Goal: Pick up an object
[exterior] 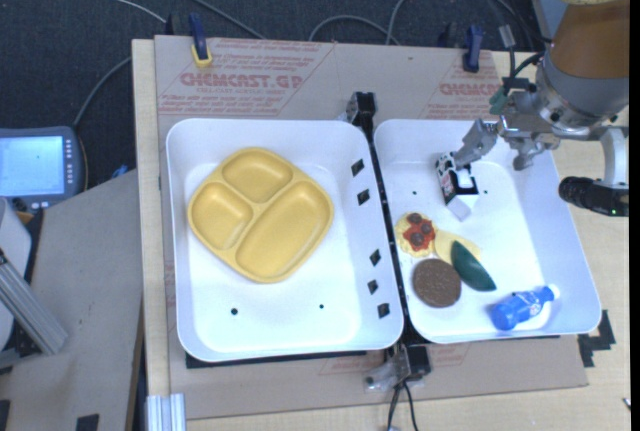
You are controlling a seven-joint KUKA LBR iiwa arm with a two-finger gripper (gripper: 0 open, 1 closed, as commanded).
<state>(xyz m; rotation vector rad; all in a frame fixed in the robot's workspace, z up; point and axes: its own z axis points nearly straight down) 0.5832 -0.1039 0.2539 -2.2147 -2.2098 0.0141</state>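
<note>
My gripper [453, 184] hangs over the upper middle of the right bin [560, 219], at the end of the arm that reaches in from the upper right. Its fingers [443, 165] stand slightly apart, open, with nothing visible between them. Just below it in the bin lies a yellow pizza-like toy with red spots [417, 234]. Further toward the front edge are a brown round disc [437, 283], a dark green oval piece [473, 267] and a blue bottle-like toy [520, 307]. The gripper touches none of them.
The left bin [190, 299] holds a yellow three-compartment plate [260, 212]. A black divider with clips [372, 219] runs between the bins. Blue clamps [201, 46] hold the board at the back. Cables lie on the floor behind.
</note>
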